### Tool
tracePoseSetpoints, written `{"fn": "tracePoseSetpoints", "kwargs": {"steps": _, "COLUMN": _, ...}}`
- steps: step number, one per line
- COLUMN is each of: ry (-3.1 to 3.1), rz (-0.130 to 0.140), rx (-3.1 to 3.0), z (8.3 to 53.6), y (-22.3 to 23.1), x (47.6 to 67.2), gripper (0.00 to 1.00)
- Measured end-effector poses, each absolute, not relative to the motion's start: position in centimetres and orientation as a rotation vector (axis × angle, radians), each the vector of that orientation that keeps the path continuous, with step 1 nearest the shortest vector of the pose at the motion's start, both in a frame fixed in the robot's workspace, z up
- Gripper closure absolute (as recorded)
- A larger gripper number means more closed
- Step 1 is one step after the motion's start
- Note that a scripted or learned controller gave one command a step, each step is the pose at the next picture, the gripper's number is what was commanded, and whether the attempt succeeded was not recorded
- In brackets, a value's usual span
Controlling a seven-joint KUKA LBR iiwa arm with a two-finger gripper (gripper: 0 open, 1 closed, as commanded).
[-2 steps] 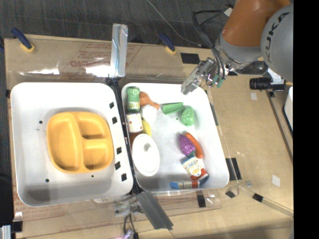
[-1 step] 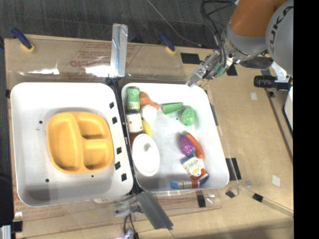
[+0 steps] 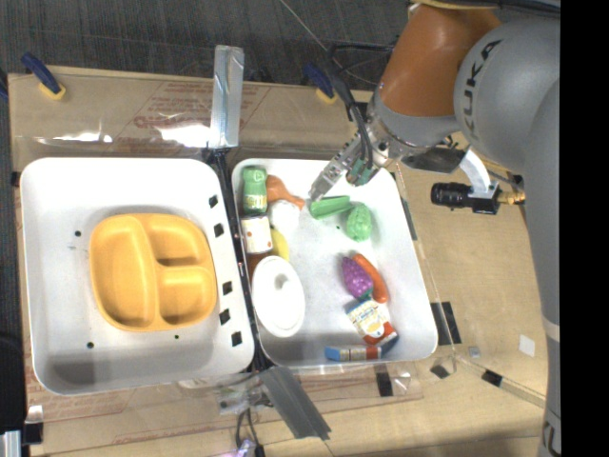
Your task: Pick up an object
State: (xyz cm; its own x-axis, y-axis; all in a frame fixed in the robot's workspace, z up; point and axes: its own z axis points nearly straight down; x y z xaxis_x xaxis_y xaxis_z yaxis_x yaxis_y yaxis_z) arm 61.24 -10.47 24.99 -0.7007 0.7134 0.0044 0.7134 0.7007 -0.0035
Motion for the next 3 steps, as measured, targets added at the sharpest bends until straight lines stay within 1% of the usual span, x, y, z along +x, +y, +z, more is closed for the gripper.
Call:
{"fn": "tracePoseSetpoints", "kwargs": {"steps": 1, "ry": -2.618, "rz": 0.003, "rx": -1.733, "z": 27.8, "y": -7.8, "x": 55.6, "gripper": 1.0}}
{"fn": "tracePoseSetpoints", "kwargs": {"steps": 2, "ry": -2.634, "rz": 0.002, "rx": -1.711, "z": 29.7, "y": -8.8, "x": 63.9, "gripper": 1.0}}
{"fn": "tracePoseSetpoints", "kwargs": {"steps": 3, "ry": -2.599, "rz": 0.002, "rx": -1.767, "z": 31.9, "y": -14.4, "x": 65.7, "gripper": 1.0}}
